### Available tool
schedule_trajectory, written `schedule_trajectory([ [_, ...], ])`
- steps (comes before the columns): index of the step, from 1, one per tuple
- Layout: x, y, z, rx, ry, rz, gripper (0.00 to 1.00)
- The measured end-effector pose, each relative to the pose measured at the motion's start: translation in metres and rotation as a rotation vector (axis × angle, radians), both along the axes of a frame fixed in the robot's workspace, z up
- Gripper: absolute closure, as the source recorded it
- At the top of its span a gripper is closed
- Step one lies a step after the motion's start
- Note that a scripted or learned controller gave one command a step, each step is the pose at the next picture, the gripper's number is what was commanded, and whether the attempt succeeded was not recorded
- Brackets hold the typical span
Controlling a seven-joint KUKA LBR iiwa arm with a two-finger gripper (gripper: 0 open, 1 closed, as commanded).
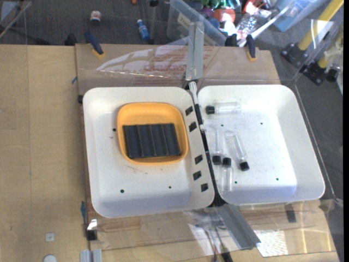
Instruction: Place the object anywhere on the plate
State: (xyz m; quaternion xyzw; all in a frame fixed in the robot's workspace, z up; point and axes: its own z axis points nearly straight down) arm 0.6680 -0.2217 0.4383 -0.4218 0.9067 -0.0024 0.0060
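Observation:
An orange, rounded-square plate (pixel 153 109) lies in the left white bin (pixel 103 184). A black ribbed rectangular block (pixel 151 141) rests flat on the plate and covers most of its lower half. In the right white bin (pixel 283 146) lie several clear tubes with black caps. One tube (pixel 223 108) is near the bin's back left. Another tube (pixel 238 152) lies at a slant in the middle. Two more tubes (pixel 220 146) sit close to the divider.
A metal divider strip (pixel 195 59) with black clips runs between the two bins. A clear tub of coloured toys (pixel 234 4) stands beyond the bench at the back. Blue and orange clamps (pixel 96 47) hold the back edge.

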Motion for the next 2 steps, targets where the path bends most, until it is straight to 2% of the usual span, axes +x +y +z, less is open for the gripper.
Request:
schedule_trajectory([
  [1,0.0,0.0,-0.0004,-0.003,0.0,0.302,1.0],
  [2,-0.0001,0.0001,-0.0009,-0.006,0.001,0.707,1.0],
])
